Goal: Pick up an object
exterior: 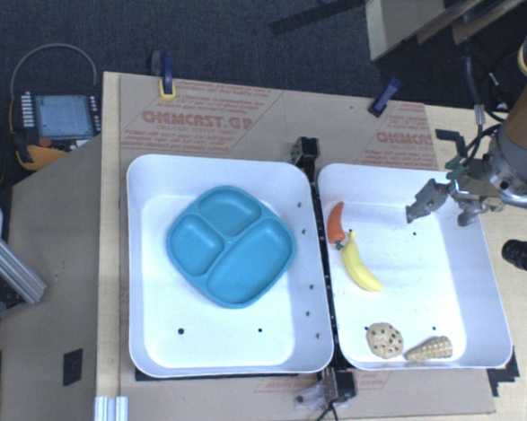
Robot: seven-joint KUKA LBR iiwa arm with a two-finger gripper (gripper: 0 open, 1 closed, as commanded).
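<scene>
In the right bin (476, 265) lie a yellow banana (359, 266), an orange carrot (336, 221) just above it near the left wall, a round cookie (384, 339) and a waffle cone piece (429, 349) by the front wall. My gripper (444, 207) hangs over the bin's far right part, its two grey fingers spread apart with nothing between them. It is well to the right of the banana and carrot, apart from every object.
The left bin (147, 332) holds a blue divided plate (230, 245). A black clamp (304, 151) sits at the far end of the seam between the bins. Cardboard (252, 114) lies under both bins.
</scene>
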